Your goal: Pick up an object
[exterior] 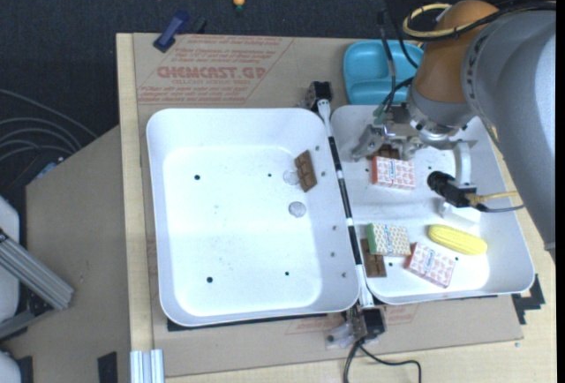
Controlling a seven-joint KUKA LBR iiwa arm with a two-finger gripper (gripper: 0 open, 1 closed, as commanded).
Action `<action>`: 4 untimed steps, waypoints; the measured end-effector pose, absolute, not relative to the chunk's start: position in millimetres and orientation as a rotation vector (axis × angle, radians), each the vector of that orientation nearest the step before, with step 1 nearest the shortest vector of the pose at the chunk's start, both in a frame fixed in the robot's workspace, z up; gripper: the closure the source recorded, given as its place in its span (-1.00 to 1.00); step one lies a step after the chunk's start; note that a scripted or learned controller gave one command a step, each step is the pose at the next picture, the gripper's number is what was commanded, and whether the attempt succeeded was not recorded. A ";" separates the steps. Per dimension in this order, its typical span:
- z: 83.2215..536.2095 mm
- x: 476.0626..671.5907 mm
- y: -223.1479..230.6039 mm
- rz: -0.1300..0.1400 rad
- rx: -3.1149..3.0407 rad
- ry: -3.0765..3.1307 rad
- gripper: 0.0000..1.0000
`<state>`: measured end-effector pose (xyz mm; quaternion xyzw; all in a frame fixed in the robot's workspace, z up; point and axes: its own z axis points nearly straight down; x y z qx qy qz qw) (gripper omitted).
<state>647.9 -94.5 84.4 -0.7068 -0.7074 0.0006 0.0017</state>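
White plastic forms both shallow bins, each with rounded corners, set side by side on a pale brown board (216, 63) printed with red letters. The gripper (390, 143) hangs over the far part of the right bin (512, 271), under the grey arm (521, 81) and its orange band; whether it is parted or closed cannot be told. Just near of it, a red packet (393, 172) lies flat on the bin floor, a soft rectangle with a fine red-and-white check. Its long axis runs roughly left to right, slightly tilted. Bare floor lies to its left, up to the rim where the bins meet, and on its near side.

Nearer in the same bin lie a green packet (389, 238), a small brown block (375, 265) against the left rim, a second red packet (431, 265) set askew, and a bumpy yellow corn cob (457, 239) lying left to right.

In the left bin (168, 222), a ribbed brown bar (305, 169) and two small pale discs (297, 210) sit near its right rim; the rest of its floor is open. A smooth blue tub (371, 72) sits beyond the right bin.
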 end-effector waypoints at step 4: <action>106.6 649.4 -94.8 -0.001 -2.221 -2.224 -1.00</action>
